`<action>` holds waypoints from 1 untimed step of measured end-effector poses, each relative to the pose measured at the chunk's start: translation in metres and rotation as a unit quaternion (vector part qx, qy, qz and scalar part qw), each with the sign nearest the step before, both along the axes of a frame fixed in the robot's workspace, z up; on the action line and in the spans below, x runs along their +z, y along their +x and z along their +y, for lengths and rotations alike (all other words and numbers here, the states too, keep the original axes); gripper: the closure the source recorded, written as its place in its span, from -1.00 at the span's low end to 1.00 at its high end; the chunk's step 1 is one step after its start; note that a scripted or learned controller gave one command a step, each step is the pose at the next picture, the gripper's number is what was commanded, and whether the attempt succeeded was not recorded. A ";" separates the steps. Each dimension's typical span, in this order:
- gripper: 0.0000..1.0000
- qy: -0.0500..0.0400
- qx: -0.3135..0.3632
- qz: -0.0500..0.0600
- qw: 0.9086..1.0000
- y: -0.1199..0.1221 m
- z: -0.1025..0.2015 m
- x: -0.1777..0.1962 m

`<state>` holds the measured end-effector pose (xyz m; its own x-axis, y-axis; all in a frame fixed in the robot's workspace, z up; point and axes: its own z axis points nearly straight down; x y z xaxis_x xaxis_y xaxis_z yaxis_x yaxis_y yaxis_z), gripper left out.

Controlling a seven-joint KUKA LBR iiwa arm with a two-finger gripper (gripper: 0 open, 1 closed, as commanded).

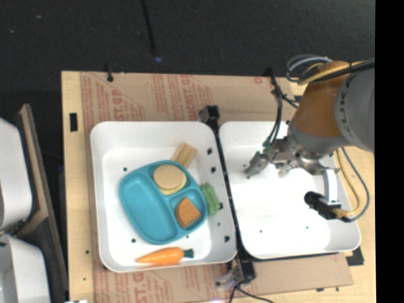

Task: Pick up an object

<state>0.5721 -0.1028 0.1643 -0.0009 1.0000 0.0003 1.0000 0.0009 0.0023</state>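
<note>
The left bin (107, 150) holds a blue divided plate (148, 207) bearing a round tan cookie (170, 178) and a brown waffle-like piece (189, 212). A wooden block (185, 154) pokes out from behind the plate's far edge. A small green item (210, 199) lies at the plate's right side. An orange carrot (163, 255) rests along the bin's near wall. My gripper (262, 162) hangs over the upper left part of the right bin (284, 232), pointing left, with nothing visible between its fingers.
The grey arm with its orange band (322, 109) reaches in from the right above the right bin. Black clips (209, 114) sit on the divider between the bins. Cables (344, 194) loop near the wrist. Brown cardboard lies under both bins.
</note>
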 end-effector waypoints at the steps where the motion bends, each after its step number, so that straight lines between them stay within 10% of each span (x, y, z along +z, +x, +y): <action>1: -1.00 0.000 -0.001 0.002 1.000 0.013 0.003 -0.042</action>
